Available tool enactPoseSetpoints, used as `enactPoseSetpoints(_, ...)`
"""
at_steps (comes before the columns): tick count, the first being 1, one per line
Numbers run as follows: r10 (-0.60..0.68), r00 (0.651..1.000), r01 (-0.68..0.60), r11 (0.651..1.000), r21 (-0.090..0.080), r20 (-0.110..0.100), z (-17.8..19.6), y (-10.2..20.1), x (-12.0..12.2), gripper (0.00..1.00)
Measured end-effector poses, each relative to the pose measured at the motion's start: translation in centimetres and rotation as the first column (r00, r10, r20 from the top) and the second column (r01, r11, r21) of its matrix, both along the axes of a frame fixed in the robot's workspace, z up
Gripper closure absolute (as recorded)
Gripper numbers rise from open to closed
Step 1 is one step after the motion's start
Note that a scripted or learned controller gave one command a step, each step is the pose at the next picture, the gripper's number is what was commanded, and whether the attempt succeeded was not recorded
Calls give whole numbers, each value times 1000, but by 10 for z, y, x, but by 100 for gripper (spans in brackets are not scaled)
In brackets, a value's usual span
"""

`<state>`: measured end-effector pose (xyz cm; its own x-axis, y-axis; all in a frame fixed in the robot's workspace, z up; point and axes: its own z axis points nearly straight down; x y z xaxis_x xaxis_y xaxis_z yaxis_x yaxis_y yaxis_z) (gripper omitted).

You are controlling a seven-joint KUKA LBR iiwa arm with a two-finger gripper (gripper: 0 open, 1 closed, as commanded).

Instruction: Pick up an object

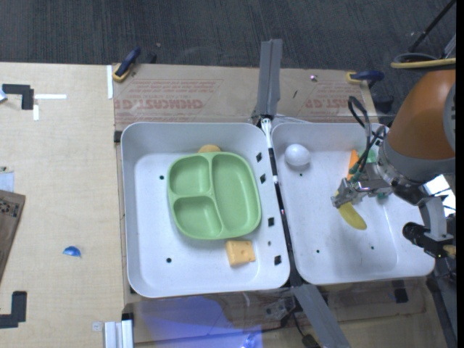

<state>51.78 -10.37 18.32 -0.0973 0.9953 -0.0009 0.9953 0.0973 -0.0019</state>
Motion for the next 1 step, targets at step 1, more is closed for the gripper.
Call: enactPoseSetpoints(1, -154, 988, 154, 988, -2, 0, 30, 40, 72, 100)
